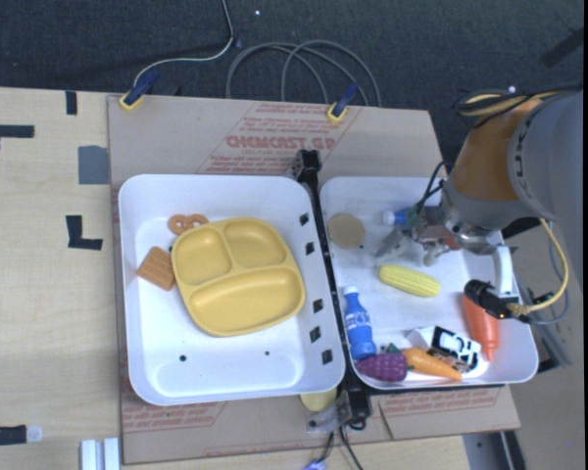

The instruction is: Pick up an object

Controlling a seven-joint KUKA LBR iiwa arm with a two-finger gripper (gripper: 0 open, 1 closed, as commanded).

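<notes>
Your gripper (pixel 409 241) sits low in the right white bin (pixel 514 365), centre-right of the frame, just above the yellow plastic corn cob (pixel 410 281). You cannot tell from here whether its fingers are spread or closed. Along that bin's lower edge lie a blue bottle (pixel 358 325), purple grapes (pixel 383 366) and an orange carrot (pixel 432 363). The left white bin (pixel 142 360) carries a yellow divided plate (pixel 238 274).

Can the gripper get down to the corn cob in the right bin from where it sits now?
Probably yes. The gripper hangs in the right bin just above the corn cob, which lies apart from the blue bottle and the round tan piece, with bare floor around it.
</notes>
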